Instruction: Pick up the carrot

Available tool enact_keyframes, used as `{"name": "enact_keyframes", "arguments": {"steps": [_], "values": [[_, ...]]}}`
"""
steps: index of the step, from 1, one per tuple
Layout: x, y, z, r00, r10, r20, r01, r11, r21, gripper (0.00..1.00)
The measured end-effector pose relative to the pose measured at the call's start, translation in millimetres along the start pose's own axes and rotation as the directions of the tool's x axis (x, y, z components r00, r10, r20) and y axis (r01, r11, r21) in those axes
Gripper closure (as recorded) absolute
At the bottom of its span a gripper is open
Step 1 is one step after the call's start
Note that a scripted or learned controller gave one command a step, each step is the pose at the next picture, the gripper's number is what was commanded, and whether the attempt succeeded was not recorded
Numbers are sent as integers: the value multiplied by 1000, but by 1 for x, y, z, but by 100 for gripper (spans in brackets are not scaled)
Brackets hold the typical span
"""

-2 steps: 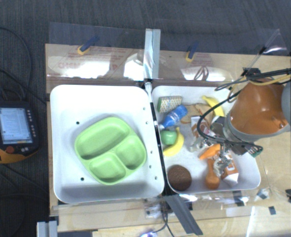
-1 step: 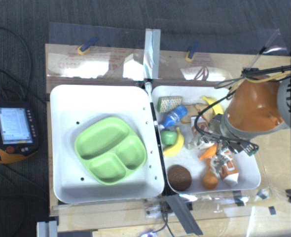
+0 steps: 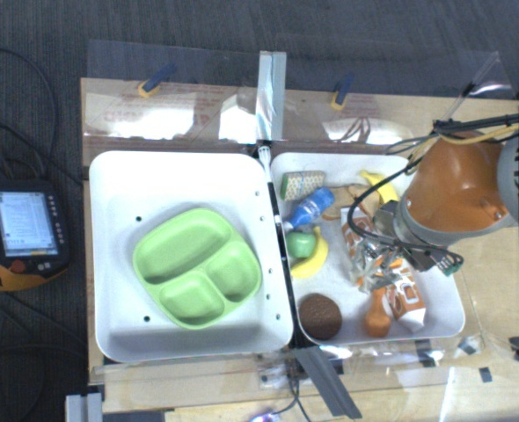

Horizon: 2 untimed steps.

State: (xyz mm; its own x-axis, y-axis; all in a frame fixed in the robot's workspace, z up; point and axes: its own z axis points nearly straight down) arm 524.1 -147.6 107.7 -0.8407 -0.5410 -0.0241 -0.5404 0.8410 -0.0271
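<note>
Right below the pincer (image 3: 384,266) sits the carrot (image 3: 379,313); can't tell if it's apart or together, probably too blurry.

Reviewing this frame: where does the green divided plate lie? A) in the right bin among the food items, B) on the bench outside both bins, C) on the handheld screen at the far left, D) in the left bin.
D: the green divided plate lies flat on the floor of the left bin, apart from the food items crowded in the right bin.
</note>
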Motion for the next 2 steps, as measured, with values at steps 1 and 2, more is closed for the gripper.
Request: {"name": "enact_keyframes", "arguments": {"steps": [1,2], "values": [[-47,27,13,950,312,-24,-312,950,-15,100],[-29,36,-72,1000,9,-20,-10,1000,-24,100]]}}
